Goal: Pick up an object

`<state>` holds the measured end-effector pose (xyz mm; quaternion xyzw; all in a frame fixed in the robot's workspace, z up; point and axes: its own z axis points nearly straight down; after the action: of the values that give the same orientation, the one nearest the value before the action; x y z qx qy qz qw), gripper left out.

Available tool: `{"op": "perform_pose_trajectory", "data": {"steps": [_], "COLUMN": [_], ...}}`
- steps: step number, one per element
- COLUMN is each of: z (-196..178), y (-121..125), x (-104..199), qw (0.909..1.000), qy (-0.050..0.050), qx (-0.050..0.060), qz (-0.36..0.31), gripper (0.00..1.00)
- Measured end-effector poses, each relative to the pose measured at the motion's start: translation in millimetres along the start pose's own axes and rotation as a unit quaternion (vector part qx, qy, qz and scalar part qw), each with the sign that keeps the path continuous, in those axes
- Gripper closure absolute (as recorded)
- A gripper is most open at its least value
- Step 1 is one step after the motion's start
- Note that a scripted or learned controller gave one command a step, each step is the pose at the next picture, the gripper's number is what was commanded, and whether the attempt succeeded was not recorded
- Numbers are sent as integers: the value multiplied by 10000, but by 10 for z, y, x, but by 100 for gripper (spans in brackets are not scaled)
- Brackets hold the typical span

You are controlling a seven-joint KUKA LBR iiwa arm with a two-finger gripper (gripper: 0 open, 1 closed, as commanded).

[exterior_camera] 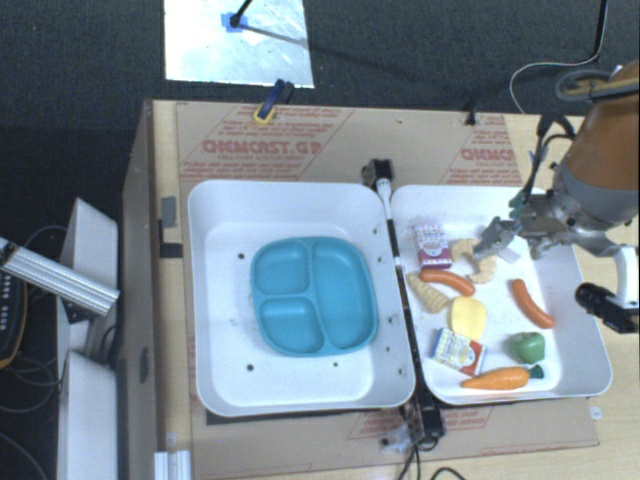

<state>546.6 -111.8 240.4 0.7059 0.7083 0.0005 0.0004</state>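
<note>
Gripper [497,240] poised low over right bin [590,368], fingers spread and holding nothing, just above pale toy foods near hot dog [447,282]; placement suggests descent toward a pick. Blue divided plate [313,295] occupies left bin [215,268].

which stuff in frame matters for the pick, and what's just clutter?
Job:
gripper
right bin
its toy food: hot dog, sausage, carrot, green pepper, yellow piece, small cartons

Lying about:
left bin
blue divided tray
foil sheet
</note>
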Motion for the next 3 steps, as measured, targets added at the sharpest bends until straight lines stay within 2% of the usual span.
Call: {"op": "perform_pose_trajectory", "data": {"steps": [1,2,3], "z": [1329,1561,1454], "y": [-29,-379,-367], "x": [-100,-250,-248], "qw": [10000,10000,10000], "qy": [3,0,0], "qx": [20,3,-13], "qz": [13,14,7], "gripper": [0,0,100]}}
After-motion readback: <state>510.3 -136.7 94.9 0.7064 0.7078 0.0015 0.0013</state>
